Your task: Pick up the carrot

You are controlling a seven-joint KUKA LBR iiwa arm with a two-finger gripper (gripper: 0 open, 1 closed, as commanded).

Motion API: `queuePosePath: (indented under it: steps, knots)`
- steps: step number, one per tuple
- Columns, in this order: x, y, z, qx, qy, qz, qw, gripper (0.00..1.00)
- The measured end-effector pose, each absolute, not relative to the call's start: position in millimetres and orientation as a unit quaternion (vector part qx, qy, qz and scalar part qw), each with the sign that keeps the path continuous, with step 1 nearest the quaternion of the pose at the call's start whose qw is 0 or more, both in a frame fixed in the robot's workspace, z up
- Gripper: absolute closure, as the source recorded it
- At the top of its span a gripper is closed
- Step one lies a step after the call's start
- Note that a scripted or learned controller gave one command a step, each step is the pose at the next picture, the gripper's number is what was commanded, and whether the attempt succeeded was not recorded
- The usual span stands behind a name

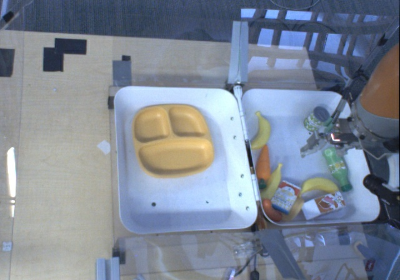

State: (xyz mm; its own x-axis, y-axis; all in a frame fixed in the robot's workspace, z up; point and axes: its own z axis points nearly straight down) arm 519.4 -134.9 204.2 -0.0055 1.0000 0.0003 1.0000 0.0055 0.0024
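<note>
The orange carrot (264, 162) lies against the left wall of the right bin (284, 100), just below a yellow banana (262, 130). My gripper (320, 140) hovers over the right half of that bin, well to the right of the carrot and apart from it. Its thin fingers (309, 147) point left and look spread, with nothing between them. A green bottle (336, 168) sits right below the gripper.
The left bin (181, 210) holds a yellow sectioned plate (173, 139). In the right bin lie a second banana (320, 184), two small cartons (284, 198), a red round item (272, 211) and a patterned ball (314, 123).
</note>
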Motion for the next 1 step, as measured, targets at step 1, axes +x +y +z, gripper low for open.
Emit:
queuePosePath:
  steps: [1]
  knots:
    - [508.5,-95.4,95.9,0.727,0.687,0.0021,0.002,0.0]
